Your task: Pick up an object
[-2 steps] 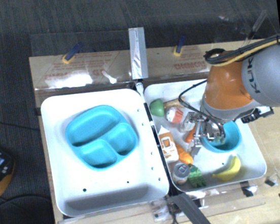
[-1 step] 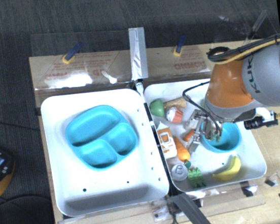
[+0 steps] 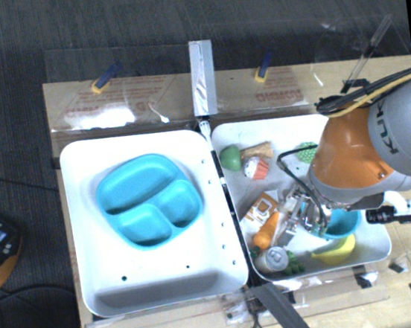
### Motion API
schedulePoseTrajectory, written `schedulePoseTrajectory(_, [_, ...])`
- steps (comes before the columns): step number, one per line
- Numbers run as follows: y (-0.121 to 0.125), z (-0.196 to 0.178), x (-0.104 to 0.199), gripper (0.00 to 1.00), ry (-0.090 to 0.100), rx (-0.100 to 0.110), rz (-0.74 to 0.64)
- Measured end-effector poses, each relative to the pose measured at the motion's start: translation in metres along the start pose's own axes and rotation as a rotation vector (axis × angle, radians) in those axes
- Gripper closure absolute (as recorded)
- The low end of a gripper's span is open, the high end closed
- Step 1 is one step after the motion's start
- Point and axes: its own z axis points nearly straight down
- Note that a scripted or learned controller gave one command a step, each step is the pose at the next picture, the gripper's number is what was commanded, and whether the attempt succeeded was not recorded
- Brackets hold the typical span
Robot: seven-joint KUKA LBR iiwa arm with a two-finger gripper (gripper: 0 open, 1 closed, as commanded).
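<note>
My end effector (image 3: 302, 214) hangs low in the right bin (image 3: 378, 249), beside an orange carrot (image 3: 267, 230). I cannot tell its state. The reach is in hand; next comes a clean closure.

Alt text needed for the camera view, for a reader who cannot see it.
A grey and orange robot arm reaches from the right into the right bin, its claw low among cluttered small items including a green ball, an orange carrot-like piece and a banana. The left bin holds a blue divided tray.
</note>
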Motion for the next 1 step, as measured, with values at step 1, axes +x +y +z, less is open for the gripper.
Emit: schedulePoseTrajectory(1, [-0.0313, 0.0025, -0.0428, 0.0, 0.015, -0.011, -0.398])
